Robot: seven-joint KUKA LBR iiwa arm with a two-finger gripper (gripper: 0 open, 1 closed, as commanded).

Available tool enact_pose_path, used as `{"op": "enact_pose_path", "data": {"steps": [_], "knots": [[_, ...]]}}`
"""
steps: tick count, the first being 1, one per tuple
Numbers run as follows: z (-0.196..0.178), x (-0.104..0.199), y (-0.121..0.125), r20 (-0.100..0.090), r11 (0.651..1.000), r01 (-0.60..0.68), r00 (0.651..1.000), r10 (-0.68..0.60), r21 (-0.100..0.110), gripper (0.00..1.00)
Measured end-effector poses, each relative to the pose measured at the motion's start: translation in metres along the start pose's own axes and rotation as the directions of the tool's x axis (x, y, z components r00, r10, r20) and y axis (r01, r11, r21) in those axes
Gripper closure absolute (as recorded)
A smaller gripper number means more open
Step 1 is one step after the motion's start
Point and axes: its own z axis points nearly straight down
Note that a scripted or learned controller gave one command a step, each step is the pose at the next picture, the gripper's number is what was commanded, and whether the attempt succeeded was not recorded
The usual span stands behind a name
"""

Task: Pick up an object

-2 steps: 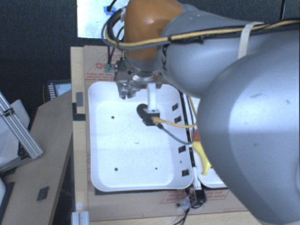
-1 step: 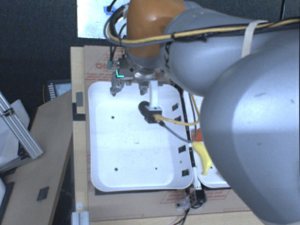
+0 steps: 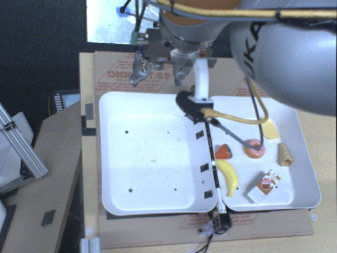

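Gripper [image 3: 158, 77] hangs over the far edge of the left bin [image 3: 113, 141], near its far right corner. Two grey fingers [image 3: 138, 75] stand well apart, open wide, nothing between them. Arm [image 3: 279, 46] fills the top right, grey shell over an orange band.

All candidate objects lie in the right bin [image 3: 308, 186], toward its left and near sides:
- strawberry [image 3: 224, 151], red, just beside the divider between the bins
- banana [image 3: 228, 176], yellow, near the strawberry on the side toward the bin's near edge, also along the divider
- donut [image 3: 255, 148], pink, mid-bin
- ice cream cone [image 3: 285, 154], tan, toward the right edge
- small box [image 3: 264, 185], white with a red and brown print, toward the near edge
- pale yellow piece [image 3: 270, 129], farther back, partly behind a cable; kind unclear

Step in hand, as I judge it: approach not yet begun in earnest. The pincer is empty and poised over the wrong bin, well apart from every object. Next move calls for a traverse across the divider to the right bin, then a descent with fingers straddling one item. The banana and strawberry sit close to the divider wall, which could foul a finger; the donut has more room round it.

Writing: red print on the cardboard sheet [image 3: 118, 70] under the bins, too blurred to read. Dark letters on the arm's shell, cut off, not legible. Box print unreadable.
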Motion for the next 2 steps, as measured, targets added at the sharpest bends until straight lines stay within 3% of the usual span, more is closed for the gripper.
{"op": "enact_pose_path", "data": {"steps": [1,2], "knots": [[-0.001,-0.001,0.002,0.007,1.0,0.004,1.0,-0.004,0.011,1.0],[0.121,-0.003,0.008,0.013,1.0,-0.009,1.0,0.009,0.026,1.0]]}}
